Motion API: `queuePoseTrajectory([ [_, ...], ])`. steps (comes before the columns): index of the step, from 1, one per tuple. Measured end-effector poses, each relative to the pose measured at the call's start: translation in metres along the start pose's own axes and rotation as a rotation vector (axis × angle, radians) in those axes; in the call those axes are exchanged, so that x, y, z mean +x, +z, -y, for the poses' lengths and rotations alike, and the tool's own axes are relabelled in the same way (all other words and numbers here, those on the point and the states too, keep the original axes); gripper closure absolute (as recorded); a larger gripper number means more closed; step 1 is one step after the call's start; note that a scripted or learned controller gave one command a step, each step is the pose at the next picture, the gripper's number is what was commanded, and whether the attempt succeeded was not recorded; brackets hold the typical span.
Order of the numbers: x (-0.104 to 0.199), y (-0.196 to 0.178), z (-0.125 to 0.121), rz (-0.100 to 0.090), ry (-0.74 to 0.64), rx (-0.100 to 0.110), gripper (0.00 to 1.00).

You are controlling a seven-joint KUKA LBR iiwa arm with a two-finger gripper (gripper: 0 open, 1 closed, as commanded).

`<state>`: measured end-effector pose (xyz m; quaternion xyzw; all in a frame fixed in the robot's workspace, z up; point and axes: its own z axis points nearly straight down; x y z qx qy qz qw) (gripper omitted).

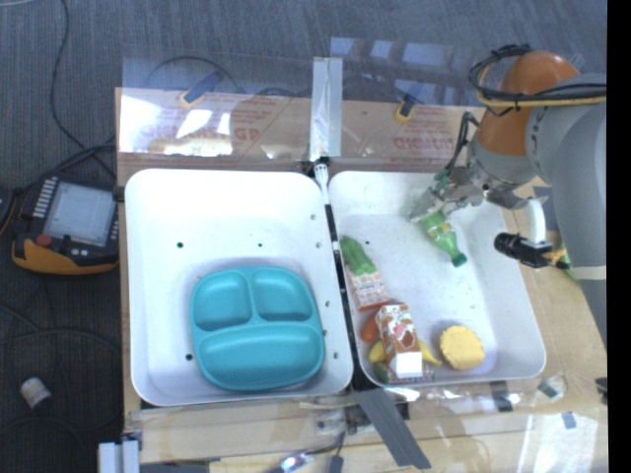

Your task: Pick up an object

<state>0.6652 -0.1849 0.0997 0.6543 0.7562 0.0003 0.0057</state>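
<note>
My gripper hangs over the far part of the right bin, on the grey arm with the orange band. A green object lies slantwise right below the gripper, touching or nearly touching it; I cannot tell whether it is gripped. Along the bin's left wall lie a green packet and a red-and-white packet. At the near end sit an orange-and-white carton, a white block and a round yellow item.
The left bin holds a teal divided plate at its near side. A handheld controller lies on the floor to the left. Clear plastic and tape run along the back edge of the bench.
</note>
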Motion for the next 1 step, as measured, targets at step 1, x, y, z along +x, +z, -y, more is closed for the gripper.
queuePoseTrajectory([
  [1, 0.0061, -0.095, 0.0245, -0.009, -0.37, 0.007, 1.0],
])
